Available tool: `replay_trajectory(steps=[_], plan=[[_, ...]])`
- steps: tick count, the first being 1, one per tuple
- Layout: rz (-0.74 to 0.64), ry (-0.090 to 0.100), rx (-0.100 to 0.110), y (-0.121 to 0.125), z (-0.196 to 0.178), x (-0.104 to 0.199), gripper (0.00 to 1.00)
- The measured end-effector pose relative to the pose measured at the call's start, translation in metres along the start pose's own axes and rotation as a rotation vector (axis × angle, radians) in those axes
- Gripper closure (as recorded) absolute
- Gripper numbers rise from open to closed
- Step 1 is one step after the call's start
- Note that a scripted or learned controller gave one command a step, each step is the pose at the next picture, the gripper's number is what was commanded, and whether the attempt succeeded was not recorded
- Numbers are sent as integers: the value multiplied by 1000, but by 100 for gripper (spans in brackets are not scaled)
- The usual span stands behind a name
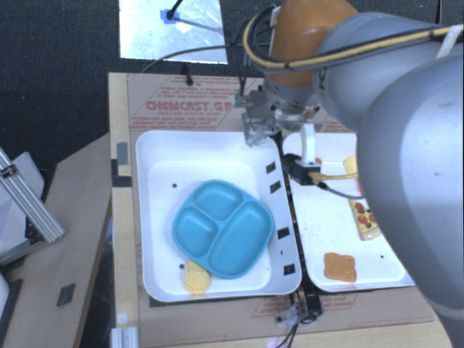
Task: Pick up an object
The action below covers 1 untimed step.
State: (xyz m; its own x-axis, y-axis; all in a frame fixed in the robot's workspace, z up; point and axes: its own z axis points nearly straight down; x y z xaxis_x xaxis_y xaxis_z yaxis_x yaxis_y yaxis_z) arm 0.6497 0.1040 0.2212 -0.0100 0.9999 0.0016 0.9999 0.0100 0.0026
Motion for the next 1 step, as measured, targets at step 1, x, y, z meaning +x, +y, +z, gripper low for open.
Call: replay_trajectory(steps=[1], plan=[[4,-2,1,0,-1,-3,0]])
